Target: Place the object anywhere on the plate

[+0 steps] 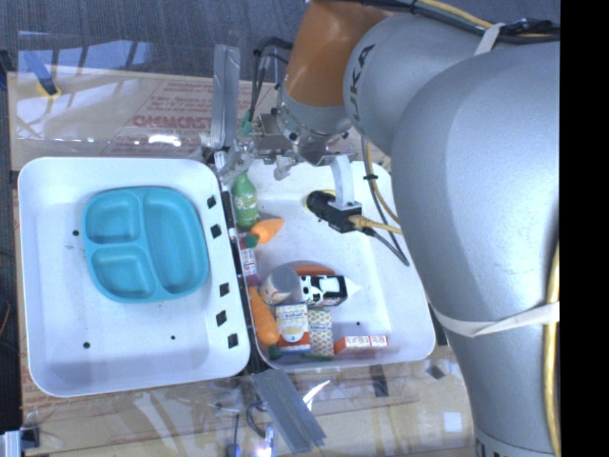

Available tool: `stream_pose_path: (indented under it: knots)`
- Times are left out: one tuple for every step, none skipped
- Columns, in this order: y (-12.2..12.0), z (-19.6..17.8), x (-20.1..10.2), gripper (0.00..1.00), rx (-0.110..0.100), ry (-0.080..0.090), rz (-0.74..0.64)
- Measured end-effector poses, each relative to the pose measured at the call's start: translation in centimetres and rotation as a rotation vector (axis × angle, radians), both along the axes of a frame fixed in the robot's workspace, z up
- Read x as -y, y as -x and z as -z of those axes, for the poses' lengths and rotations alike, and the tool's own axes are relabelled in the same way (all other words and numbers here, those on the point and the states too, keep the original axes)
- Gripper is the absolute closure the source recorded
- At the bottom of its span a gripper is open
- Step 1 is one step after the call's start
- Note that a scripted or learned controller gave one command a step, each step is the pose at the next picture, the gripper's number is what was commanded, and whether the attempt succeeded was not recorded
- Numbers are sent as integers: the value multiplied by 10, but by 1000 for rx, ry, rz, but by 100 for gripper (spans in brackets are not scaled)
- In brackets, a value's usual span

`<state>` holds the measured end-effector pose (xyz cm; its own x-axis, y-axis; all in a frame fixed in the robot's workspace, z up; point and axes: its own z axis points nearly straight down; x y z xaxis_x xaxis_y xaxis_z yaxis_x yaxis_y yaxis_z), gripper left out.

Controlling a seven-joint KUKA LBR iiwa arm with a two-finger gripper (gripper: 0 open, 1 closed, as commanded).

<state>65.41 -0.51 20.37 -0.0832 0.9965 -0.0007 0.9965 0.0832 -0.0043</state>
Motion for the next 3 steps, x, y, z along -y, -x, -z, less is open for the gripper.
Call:
stream_pose_path:
  knots:
    - [0, -9, -1, 100, -3, 1, -5]
    - [0, -9, -1, 0, -4, 1, -5]
    - [-1, 8, -37, 0, -4, 0, 113]
